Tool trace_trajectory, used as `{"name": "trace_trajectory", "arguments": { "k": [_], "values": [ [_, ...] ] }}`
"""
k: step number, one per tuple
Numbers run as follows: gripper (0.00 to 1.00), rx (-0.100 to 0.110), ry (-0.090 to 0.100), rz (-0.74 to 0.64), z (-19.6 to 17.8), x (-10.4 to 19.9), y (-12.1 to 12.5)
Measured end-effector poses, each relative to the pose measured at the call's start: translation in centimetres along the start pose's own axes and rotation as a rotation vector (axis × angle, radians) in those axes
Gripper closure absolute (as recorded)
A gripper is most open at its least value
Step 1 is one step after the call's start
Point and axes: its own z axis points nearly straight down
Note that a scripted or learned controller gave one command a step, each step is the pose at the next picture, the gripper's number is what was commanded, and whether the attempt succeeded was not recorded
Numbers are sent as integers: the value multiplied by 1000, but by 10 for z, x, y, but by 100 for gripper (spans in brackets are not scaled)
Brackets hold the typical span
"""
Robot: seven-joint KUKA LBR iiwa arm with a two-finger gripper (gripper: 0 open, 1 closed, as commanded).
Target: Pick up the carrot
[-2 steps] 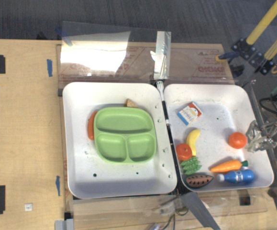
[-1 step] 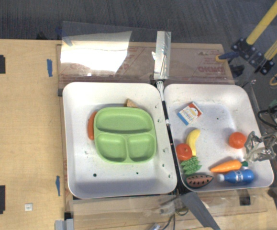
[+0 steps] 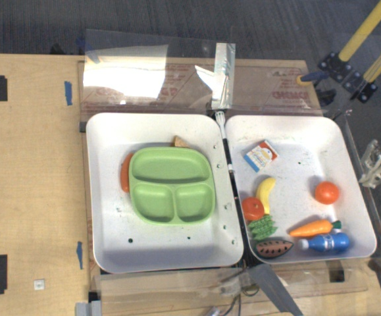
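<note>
Carrot (image 3: 310, 228) lay in right bin (image 3: 295, 127), near front — blue bottle (image 3: 327, 243) touching below, orange ball (image 3: 327, 192) above, banana (image 3: 264, 193) and tomato (image 3: 253, 208) left. Green tray (image 3: 172, 184) filled left bin (image 3: 104, 196) — wooden worktop (image 3: 29, 176) beyond. Gripper state: cannot tell.

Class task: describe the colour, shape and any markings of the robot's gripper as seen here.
The gripper appears at the picture's right edge, just outside the right bin, as a small pale grey, metallic-looking piece with thin, angular outlines. It is too blurred to make out markings or cables.
</note>
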Motion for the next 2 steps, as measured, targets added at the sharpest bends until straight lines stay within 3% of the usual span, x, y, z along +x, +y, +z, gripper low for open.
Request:
{"name": "trace_trajectory", "arguments": {
  "k": [1,2],
  "values": [
    [100,-4,1,116,195,-16,-21],
    [0,-8,4,115,197,-15,-20]
  ]
}}
